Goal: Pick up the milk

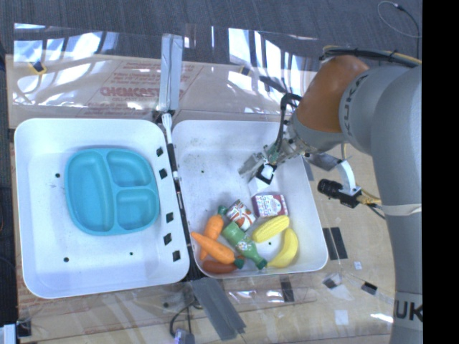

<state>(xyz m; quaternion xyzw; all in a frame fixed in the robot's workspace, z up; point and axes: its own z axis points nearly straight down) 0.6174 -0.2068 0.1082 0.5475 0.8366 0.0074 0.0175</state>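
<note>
The milk [270, 205] is a small maroon and white carton lying in the right bin [208, 145], near its right wall, among other toy foods. My gripper [258, 169] hangs over the right bin just above and a little left of the carton, clear of it. Its fingers stand open with nothing between them. The grey arm with its orange band [331, 95] reaches in from the right.
Packed around the milk are a red and white box [239, 214], corn [270, 228], a banana [287, 250], a green bottle [242, 242] and carrots [213, 244]. A blue divided plate [111, 190] lies in the left bin [43, 264].
</note>
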